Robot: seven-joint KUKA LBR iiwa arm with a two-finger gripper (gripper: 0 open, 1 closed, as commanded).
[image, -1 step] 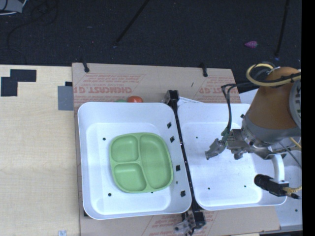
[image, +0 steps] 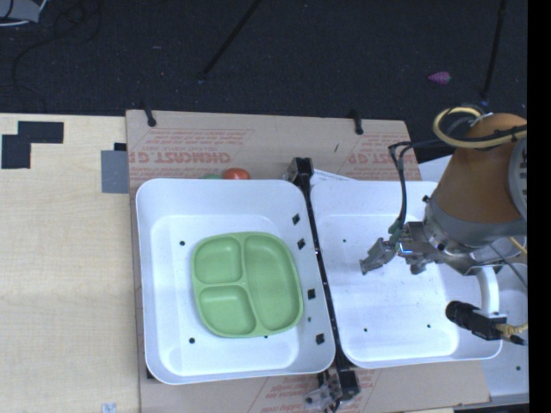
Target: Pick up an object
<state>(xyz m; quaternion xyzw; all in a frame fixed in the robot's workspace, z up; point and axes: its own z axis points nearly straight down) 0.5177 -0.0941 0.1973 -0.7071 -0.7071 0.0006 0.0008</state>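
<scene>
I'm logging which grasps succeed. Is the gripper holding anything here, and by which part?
Nothing is held. The gripper hangs over the right bin, and the green plate lies in the left bin.

The plate (image: 247, 283) with three parts is light green, both bins (image: 164, 231) are white, the cardboard (image: 258, 140) under them is brown with red letters, the table (image: 60, 265) is pale wood, and the arm (image: 478, 183) is orange and grey.
</scene>
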